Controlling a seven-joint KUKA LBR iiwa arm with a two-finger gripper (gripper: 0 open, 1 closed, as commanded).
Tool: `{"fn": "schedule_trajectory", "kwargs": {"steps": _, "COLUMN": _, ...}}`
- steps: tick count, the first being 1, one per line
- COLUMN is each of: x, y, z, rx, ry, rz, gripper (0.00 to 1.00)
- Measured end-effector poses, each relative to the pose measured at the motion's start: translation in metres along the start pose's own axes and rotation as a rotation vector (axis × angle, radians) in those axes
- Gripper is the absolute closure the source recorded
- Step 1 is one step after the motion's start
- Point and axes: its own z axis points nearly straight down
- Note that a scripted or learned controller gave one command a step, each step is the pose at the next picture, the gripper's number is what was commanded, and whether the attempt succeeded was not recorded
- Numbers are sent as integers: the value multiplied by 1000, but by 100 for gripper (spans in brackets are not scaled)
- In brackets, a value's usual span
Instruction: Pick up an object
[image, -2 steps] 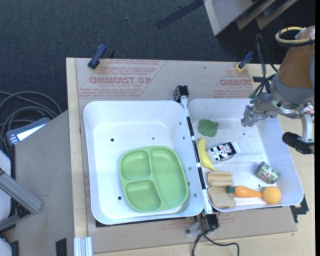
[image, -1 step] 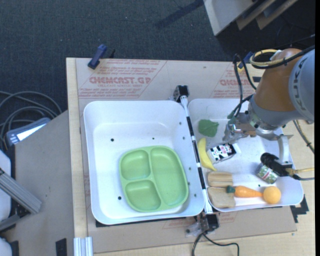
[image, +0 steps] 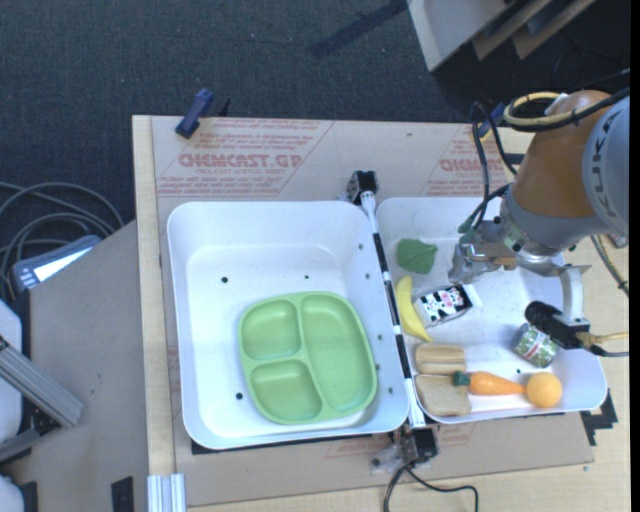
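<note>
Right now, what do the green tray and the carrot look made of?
Green tray: likely moulded plastic, matte with a soft sheen, uniform colour, rounded compartment ridges. Carrot: probably a plastic toy, smooth and evenly orange with a stubby green top; the material isn't certain from this view.

One fixed overhead camera, slanted down on both white bins (image: 190, 330), mid-distance.

The grey arm (image: 560, 190), orange-banded, reaches in from the right, its end effector (image: 468, 262) pointing down.
</note>
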Motion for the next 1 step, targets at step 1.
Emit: {"fn": "schedule_trajectory", "kwargs": {"steps": 1, "x": 0, "y": 1, "z": -10, "rx": -2, "ry": 0, "rz": 0, "gripper": 100}}
